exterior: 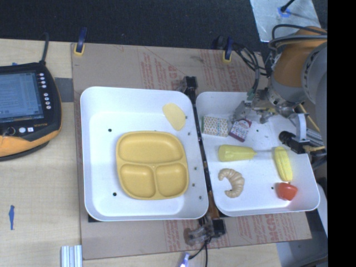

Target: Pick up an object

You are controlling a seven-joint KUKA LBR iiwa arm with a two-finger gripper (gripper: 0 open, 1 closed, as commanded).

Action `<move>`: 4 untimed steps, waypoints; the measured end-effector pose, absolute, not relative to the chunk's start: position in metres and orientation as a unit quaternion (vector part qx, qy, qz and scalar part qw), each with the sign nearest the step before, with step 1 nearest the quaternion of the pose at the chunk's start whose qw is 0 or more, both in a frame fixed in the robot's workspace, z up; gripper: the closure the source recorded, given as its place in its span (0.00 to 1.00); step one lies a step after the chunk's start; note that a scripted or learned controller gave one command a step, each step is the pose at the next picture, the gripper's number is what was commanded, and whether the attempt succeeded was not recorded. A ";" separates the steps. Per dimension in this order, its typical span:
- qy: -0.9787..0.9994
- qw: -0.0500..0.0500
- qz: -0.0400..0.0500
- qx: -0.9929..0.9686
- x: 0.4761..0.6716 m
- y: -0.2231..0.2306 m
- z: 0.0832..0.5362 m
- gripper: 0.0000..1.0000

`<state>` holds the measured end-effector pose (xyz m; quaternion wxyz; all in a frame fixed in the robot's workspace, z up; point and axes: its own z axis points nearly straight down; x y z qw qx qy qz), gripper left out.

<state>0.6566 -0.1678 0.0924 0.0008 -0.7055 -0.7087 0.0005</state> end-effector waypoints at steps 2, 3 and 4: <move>-0.708 0.001 0.001 -0.706 0.626 -0.152 0.092 0.00; -0.708 0.000 0.000 -0.706 0.633 -0.177 0.092 0.00; -0.709 0.000 0.001 -0.705 0.657 -0.129 0.092 0.00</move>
